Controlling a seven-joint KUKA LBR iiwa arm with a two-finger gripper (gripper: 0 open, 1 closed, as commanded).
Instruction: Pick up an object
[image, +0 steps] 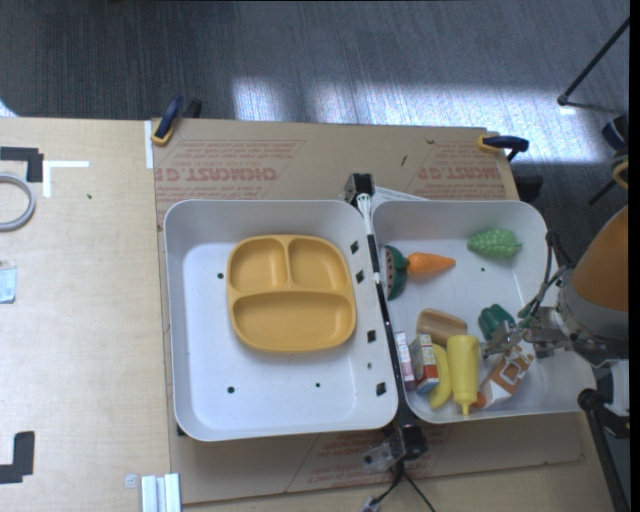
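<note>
The jaws sit low over the right bin, near its right wall, and whether they are spread or closed I cannot tell, since the metal parts blur into the clutter beneath. They hang just beside a dark green piece and over a white and orange packet, the likeliest targets, though nothing visibly sits between them. Pickable things crowd this bin's near corner: a yellow mustard bottle, a banana, a small carton and a brown bun, touching one another, so a clean grip looks hard. A carrot and a green bumpy fruit lie apart toward the far wall. The left bin holds a yellow divided plate; both rest on cardboard over the desk.
</note>
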